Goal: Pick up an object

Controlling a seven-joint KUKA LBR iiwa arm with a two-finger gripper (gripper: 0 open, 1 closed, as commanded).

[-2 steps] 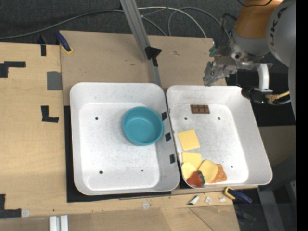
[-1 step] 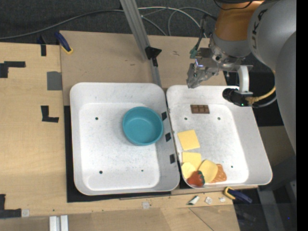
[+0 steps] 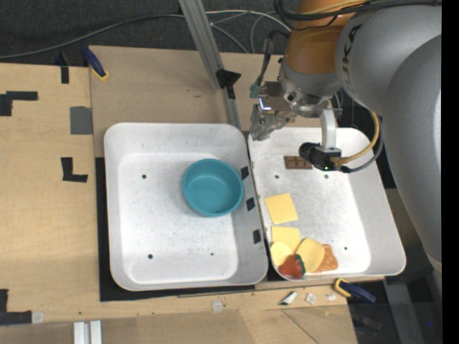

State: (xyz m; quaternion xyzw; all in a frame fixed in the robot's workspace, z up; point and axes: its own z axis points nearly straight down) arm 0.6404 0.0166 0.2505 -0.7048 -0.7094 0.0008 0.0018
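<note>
My gripper hangs over the far left corner of the right bin, above the wall between the two bins. Nothing shows between its fingers. In the right bin lie a yellow square slice, a second yellow piece, a yellow-orange wedge, a red strawberry-like piece and a small brown block near the far side. A teal bowl sits upright in the left bin.
A slanted metal pole rises behind the bins. The arm's big grey body fills the right side above the right bin. Cables run along the back. A yellow-blue clamp sits at the bench's far left.
</note>
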